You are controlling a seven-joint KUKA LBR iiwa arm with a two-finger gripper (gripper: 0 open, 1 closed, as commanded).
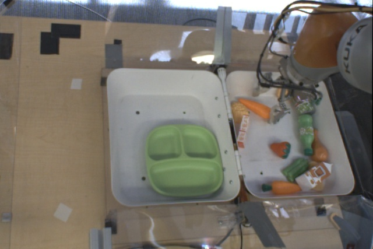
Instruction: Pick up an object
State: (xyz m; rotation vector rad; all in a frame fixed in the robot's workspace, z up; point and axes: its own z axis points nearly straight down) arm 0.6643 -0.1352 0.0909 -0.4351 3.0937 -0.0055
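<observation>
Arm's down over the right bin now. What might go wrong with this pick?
The hand sits among crowded toys: the long orange carrot and the upright green plastic bottle flank it, so it may nudge either or close on both. The carrot's tapered, smooth shape could slip out when lifted.

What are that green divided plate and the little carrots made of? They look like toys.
The green divided plate looks like moulded plastic: one even colour, soft sheen, rounded compartments. The carrots also seem plastic, smooth and uniformly orange, though rubber can't be ruled out.
</observation>
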